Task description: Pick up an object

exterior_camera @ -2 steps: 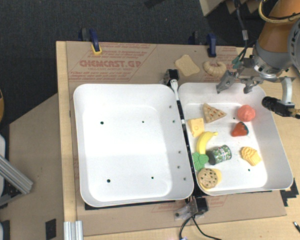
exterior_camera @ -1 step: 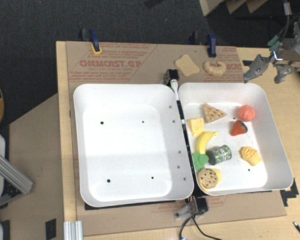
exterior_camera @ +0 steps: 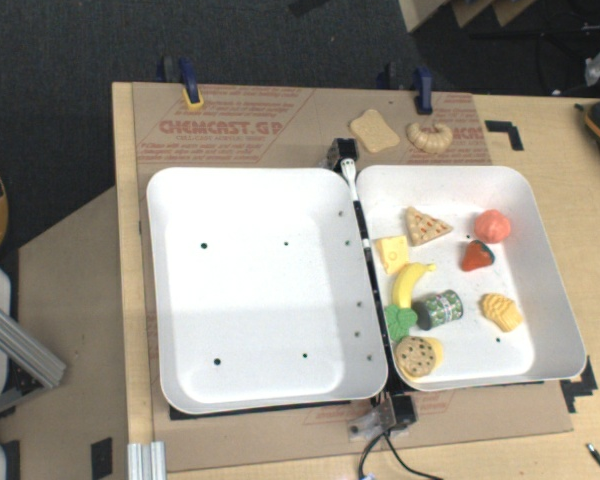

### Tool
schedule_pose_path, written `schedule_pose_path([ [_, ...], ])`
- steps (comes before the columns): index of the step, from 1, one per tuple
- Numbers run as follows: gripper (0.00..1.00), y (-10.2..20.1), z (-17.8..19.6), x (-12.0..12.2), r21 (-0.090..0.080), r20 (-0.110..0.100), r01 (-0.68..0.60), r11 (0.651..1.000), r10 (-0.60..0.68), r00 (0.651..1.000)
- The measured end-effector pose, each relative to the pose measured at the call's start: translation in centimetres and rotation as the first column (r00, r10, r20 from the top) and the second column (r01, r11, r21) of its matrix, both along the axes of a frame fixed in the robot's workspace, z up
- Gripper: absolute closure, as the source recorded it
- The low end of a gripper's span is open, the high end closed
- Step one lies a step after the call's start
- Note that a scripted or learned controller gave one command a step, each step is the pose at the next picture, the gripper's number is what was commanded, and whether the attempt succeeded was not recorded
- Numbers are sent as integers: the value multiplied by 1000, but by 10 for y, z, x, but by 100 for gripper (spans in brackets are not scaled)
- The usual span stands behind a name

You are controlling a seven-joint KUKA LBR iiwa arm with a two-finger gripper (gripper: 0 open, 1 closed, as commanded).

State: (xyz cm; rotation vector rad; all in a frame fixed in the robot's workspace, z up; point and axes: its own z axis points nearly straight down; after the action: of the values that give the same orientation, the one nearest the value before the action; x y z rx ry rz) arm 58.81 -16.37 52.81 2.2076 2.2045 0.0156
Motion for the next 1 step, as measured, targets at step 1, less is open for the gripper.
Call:
schedule_pose_path([
  [1, 0, 78, 9, 6, 8, -15, -9, 1000, 9, 1000],
])
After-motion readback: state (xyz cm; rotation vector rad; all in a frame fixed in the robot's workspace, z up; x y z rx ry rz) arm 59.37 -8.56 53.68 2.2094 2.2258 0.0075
